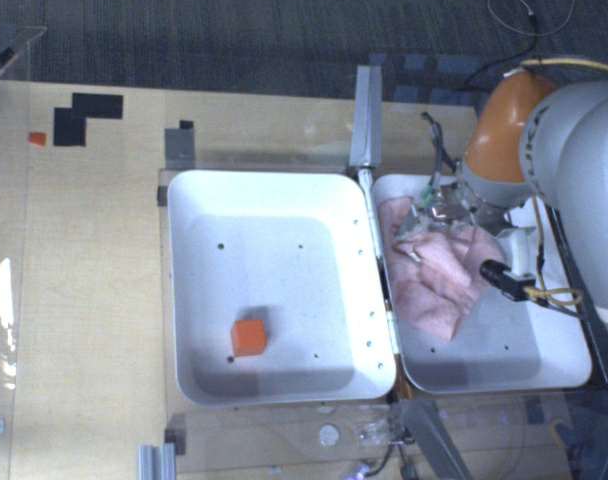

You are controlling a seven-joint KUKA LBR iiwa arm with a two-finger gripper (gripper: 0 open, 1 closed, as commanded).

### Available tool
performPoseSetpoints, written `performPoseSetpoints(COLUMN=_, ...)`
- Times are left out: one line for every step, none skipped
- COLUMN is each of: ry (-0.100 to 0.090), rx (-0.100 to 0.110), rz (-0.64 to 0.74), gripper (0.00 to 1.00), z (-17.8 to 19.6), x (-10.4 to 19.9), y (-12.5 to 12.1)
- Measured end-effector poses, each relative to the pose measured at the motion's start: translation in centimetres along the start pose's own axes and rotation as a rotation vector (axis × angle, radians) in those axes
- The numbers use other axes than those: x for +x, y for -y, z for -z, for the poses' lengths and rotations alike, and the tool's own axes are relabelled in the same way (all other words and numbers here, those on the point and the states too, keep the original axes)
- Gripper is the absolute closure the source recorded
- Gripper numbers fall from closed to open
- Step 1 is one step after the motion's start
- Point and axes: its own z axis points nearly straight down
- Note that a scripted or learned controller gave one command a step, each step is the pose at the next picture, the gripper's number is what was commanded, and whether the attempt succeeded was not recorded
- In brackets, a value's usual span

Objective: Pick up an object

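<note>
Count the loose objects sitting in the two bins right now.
2. An orange block lies in the left bin, near its front-left corner. A pink cloth is crumpled in the right bin, below the gripper. The arm may hide more.

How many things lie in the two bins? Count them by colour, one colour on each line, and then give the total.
Orange: 1, the block in the left bin
Pink: 1, the crumpled cloth in the right bin
Total: 2

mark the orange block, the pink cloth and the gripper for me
orange block [249, 337]: camera view, its top face, in the left bin.
pink cloth [436, 273]: camera view, middle of the crumpled fabric, in the right bin.
gripper [436, 208]: camera view, at its tip, over the cloth's upper edge.
</note>
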Motion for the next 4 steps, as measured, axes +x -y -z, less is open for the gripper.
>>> performPoseSetpoints(ry=-0.002, rx=0.012, rz=0.053, gripper=0.00, z=2.4, x=-2.1, y=0.1)
performPoseSetpoints(ry=0.001, rx=0.003, rz=0.162, gripper=0.00, z=0.1, x=-5.4, y=8.8)
performPoseSetpoints(ry=0.004, rx=-0.008, rz=0.163, gripper=1.00, z=1.5, x=-5.3, y=8.3)
performPoseSetpoints(ry=-0.002, rx=0.012, rz=-0.110, gripper=1.00, z=9.3, x=5.4, y=-0.4)
